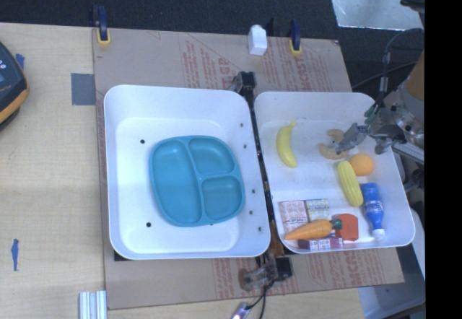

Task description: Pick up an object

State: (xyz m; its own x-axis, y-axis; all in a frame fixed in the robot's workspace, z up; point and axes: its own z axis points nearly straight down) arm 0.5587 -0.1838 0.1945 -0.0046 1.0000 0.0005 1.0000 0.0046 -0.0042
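Item one, tan curved piece [333, 149], lying on the floor of the right bin [317, 110] toward its far right part, just beside and partly under my fingertips; my gripper [355, 136] reaches in from the right over that spot, fingers spread apart with nothing seen between them, one grey fingertip touching or nearly touching the tan piece, I cannot tell which; item two, orange ball [362, 164], just in front of the tan piece and clear of my fingers; item three, corn cob [350, 182], lying lengthwise, touching the ball on its near-left side; item four, blue bottle [372, 209] with white cap, beside the corn along the right wall, cap pointing to the near edge; item five, banana [286, 144], upright in the view, near the left wall of the same bin, well apart from my fingers; item six, carrot [312, 229], lying across a small printed box [304, 211] at the near edge; item seven, red piece [347, 226], touching the carrot's green end; left bin [126, 115], holding a blue divided plate [196, 180] at its centre, three compartments.
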